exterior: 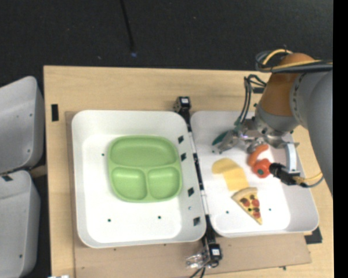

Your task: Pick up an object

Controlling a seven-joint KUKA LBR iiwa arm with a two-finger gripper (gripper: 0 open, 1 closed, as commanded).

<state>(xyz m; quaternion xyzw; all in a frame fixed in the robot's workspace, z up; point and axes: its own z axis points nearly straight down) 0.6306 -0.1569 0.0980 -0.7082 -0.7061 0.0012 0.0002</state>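
Note:
In the right bin (296, 213) lie a pale yellow cheese wedge (231, 173), a toy pizza slice (249, 202) with red toppings, and an orange-red toy (258, 160). My gripper (245, 139) hangs low over the back of this bin, just above and left of the orange-red toy. A small dark green piece (223, 138) sticks out at the gripper's left side; I cannot tell whether it is a separate object. Nothing is visibly held.
The left bin (93, 225) holds a green divided plate (144, 167) in its middle. A raised divider with black clips (192, 172) separates the two bins. Wooden bench (133, 86) surrounds them; the arm's grey body (313, 106) covers the right bin's back right corner.

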